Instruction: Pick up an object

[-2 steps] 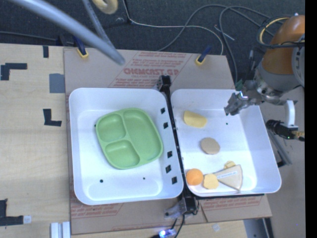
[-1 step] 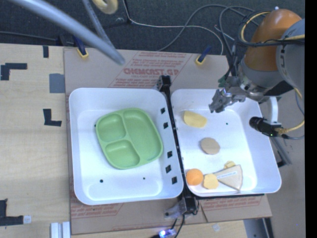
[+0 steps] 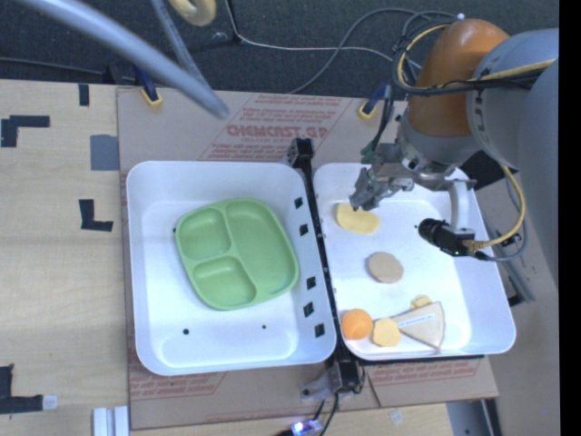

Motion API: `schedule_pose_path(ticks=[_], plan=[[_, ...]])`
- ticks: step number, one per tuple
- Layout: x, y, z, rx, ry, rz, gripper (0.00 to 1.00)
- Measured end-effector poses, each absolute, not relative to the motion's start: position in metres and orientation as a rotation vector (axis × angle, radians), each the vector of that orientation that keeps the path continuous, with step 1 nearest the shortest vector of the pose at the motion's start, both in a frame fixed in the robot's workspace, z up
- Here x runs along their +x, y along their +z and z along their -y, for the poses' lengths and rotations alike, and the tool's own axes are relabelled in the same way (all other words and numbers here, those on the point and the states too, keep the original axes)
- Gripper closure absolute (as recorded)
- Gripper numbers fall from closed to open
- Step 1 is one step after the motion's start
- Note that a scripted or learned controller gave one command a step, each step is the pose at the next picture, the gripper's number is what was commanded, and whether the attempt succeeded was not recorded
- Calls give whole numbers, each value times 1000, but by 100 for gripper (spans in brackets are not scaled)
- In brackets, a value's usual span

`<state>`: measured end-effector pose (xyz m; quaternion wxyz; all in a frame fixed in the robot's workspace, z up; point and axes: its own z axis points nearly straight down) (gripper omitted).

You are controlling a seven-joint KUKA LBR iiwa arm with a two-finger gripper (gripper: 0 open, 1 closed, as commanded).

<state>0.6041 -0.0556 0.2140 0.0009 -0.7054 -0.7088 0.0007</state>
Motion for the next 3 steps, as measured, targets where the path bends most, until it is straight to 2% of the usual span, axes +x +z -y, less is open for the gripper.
schedule_pose_path(ticks=[1,3], plan=[[617,221,5,-2213,-1,2228,100],[606,218,-94,-2213,1,2227,100]])
